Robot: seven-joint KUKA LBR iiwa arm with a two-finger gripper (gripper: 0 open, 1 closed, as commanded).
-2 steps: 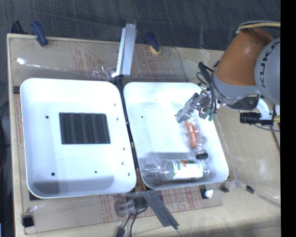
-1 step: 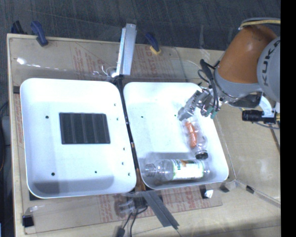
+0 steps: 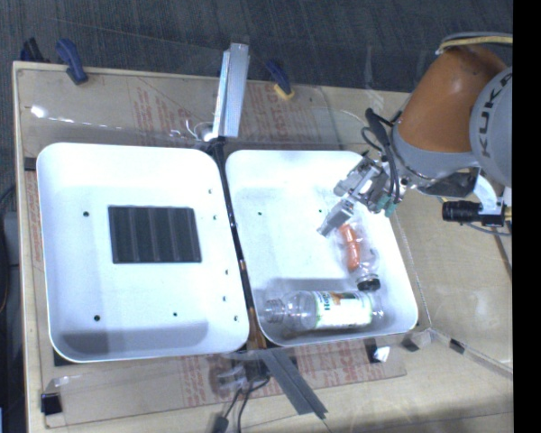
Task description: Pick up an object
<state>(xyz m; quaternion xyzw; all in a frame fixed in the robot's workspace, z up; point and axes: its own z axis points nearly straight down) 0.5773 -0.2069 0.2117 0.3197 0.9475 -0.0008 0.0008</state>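
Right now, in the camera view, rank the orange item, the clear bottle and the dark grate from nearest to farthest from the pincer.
1. Orange item: right bin, just below the pincer.
2. Clear bottle: lying along the right bin's near wall.
3. Dark grate: left bin's floor, far across.

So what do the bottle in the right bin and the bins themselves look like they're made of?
The bottle looks like clear plastic: you see through it, with glints and a pale label. The bins look like smooth white plastic, slightly glossy with rounded moulded corners, though that is a guess.
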